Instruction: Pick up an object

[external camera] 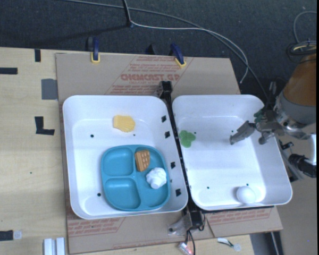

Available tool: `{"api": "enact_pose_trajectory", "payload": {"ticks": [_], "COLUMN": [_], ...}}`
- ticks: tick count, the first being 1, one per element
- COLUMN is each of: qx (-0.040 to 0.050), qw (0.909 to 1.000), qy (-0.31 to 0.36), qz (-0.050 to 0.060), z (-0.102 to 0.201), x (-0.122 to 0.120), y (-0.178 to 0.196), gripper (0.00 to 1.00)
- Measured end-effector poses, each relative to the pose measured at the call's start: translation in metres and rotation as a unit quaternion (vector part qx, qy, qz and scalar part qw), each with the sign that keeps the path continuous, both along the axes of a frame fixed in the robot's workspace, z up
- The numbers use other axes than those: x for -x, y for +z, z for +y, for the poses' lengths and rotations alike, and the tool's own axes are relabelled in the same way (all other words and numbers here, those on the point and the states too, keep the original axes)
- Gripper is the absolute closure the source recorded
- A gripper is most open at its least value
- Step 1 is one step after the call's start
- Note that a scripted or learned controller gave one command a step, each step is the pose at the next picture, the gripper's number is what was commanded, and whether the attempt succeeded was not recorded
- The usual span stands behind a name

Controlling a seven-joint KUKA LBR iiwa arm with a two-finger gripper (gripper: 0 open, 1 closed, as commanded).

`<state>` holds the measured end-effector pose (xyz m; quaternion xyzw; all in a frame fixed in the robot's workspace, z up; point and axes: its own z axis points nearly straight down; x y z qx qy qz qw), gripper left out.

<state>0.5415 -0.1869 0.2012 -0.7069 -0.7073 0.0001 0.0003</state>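
My gripper [246, 133] hangs over the right part of the right bin [223, 102], its grey fingers [239, 136] pointing left and down with nothing between them. A green item [187, 138] lies at the right bin's left side, well to the left of the gripper. A white ball [245, 194] rests near that bin's front right corner. In the left bin [74, 110] lie a yellow piece [124, 123] and a blue divided tray [122, 190] that carries a waffle-like brown piece [142, 160] and a white crumpled item [156, 178].
Both bins sit on a cardboard sheet [143, 73] held by two blue-and-yellow clamps [95, 50] at the back. A black divider clip [165, 89] sits between the bins. Cables run across the dark floor behind.
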Motion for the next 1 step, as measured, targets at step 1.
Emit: {"api": "enact_pose_trajectory", "payload": {"ticks": [1], "qx": [0.0005], "qw": [1.0000], "qy": [0.002], "qz": [-0.003], "z": [0.0276], "x": [-0.0631], "y": [0.0751], "gripper": [0.00]}}
